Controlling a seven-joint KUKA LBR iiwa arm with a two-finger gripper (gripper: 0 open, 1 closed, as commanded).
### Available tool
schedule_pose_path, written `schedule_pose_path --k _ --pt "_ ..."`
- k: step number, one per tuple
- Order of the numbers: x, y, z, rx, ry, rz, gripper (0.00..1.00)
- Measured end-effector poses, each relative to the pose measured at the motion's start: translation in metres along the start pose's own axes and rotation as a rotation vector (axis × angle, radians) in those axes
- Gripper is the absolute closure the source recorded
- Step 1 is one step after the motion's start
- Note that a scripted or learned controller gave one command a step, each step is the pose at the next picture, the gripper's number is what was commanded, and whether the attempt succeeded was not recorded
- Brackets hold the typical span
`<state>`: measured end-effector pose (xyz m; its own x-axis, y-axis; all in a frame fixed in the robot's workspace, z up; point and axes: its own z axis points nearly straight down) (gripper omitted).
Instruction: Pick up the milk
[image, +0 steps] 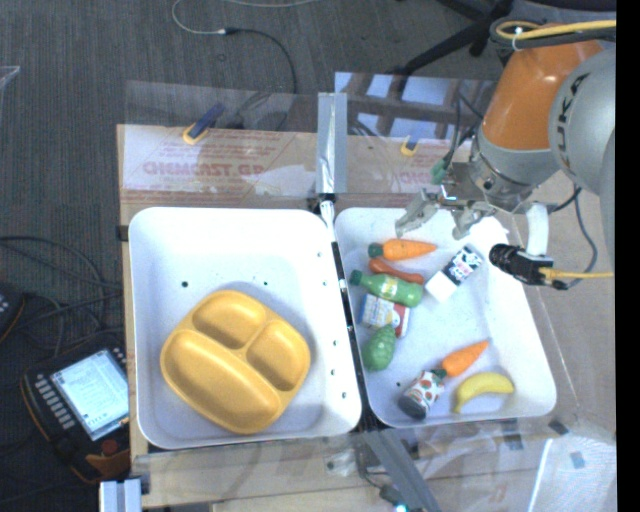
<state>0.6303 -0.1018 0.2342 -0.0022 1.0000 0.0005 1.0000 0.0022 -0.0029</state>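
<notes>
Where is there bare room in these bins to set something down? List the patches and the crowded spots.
Free: the left bin's floor around the yellow divided tray, widest along its far edge. In the right bin, the strip between the milk carton and the banana. Crowded: the right bin's left side, around the green bottle, and the far end under the gripper.

A glossy yellow sectioned plastic tray (236, 359) lies in the left white bin (160, 240), while the right white bin (525, 345) holds two orange toy carrots (408, 248), a green bottle (392, 289) and a yellow banana (484, 389).
</notes>
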Motion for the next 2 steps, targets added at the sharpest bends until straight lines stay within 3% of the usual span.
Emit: schedule_pose_path --k 1,2 --pt "0.006 -0.040 0.127 -0.016 -0.001 0.010 0.00" --pt "-0.026 -0.096 0.135 -0.038 -0.008 -0.241 0.00"
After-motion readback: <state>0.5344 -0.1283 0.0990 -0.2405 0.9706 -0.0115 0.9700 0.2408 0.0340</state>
